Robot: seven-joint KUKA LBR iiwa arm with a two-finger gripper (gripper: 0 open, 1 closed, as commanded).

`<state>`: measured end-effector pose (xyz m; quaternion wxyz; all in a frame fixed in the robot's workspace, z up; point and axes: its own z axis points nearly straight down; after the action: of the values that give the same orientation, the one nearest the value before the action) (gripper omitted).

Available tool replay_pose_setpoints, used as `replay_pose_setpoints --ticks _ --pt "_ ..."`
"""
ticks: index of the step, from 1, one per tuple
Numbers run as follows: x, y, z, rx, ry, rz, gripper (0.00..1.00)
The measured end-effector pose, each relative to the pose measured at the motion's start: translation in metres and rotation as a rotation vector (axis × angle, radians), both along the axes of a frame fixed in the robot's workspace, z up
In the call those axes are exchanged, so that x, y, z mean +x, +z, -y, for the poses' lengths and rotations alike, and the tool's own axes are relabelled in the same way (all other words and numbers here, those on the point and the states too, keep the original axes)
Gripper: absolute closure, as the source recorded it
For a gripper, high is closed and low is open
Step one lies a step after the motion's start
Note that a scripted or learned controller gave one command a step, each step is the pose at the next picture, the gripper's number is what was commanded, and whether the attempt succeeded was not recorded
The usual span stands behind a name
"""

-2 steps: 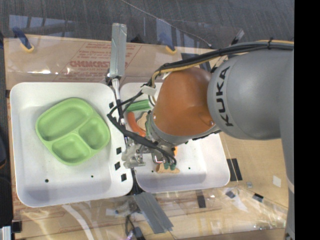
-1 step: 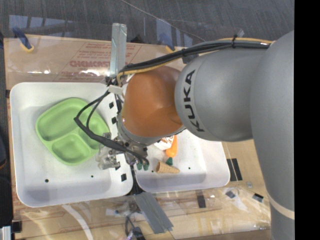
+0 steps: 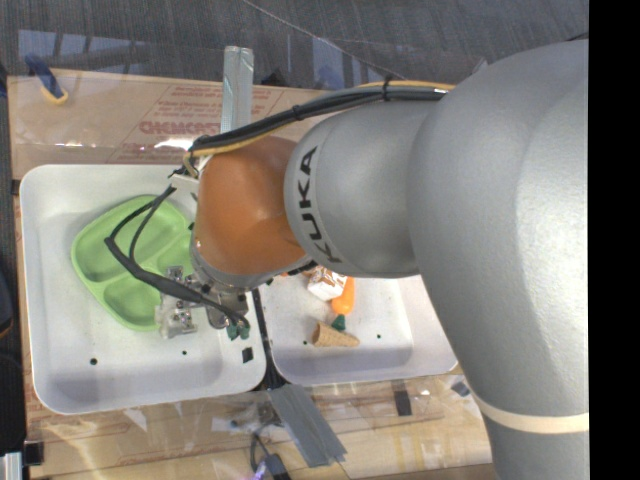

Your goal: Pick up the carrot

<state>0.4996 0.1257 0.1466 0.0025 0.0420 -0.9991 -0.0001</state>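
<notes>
The arm point(image 3: 400, 198) is covering most of the right bin point(image 3: 400, 353) and the carrot's point(image 3: 344, 296) upper part; the gripper's point(image 3: 180, 313) state is unclear.

This looks like a robotics lab. A grey KUKA arm point(image 3: 450, 168) looms over two white bins point(image 3: 60, 368), taped to a cardboard-covered bench point(image 3: 120, 118) above carpet.

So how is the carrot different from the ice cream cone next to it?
The carrot is bright orange with a green end; the ice cream cone is pale tan. The carrot is partly hidden under the arm; the cone lies in full view, nearer the bin's front wall. Both lie in the right bin.
</notes>
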Motion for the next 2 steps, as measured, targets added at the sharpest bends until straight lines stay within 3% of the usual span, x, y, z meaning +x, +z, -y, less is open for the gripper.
replay_pose_setpoints --ticks 1,2 --pt "-0.01 0.063 0.039 0.0 0.283 0.01 1.0" --pt "-0.009 0.074 0.038 0.001 0.288 0.013 1.0"
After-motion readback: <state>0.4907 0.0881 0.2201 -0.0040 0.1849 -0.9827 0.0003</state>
